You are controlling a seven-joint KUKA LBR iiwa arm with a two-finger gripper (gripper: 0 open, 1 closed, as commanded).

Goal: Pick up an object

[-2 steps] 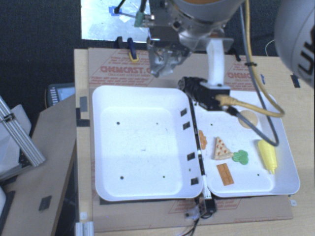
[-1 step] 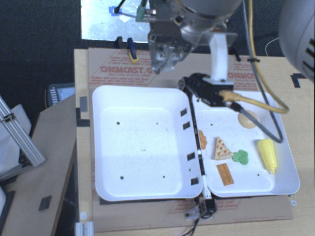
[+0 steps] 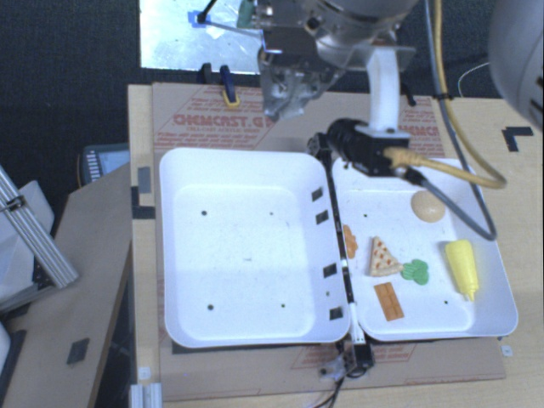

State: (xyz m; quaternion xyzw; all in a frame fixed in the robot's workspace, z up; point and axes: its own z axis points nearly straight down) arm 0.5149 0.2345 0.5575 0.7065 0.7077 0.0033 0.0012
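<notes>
Find the gripper [image 3: 283,100] high over the far rim, at the meeting of the left bin [image 3: 238,253] and the right bin [image 3: 433,314]. Blurred and seen from above, so cannot tell whether open or closed; confirm a wide opening before any descent. Look for every candidate well below the gripper, on its near side and off toward the view's right, all in the right bin: a beige egg-shaped piece [image 3: 428,206] closest, then a pizza wedge [image 3: 382,257] just beside a green leafy piece [image 3: 416,271], a yellow bottle-shaped piece [image 3: 462,267] farther right, an orange strip [image 3: 388,301] nearest the front rim, and a small orange bit [image 3: 348,240] tight against the dividing wall [image 3: 339,257]. Choose one target only, and probably favour the yellow bottle-shaped piece or the beige egg-shaped piece, each apart from its neighbours with room on both sides. Avoid the small orange bit, likely too close to the wall for a clean closing, and the wedge and green piece, touching or nearly so. Travel across first, centre over the target, turn the closing direction across its narrow width, then descend straight and close only near the bin floor. Expect the egg shape to roll or squirt out if caught off centre.
</notes>
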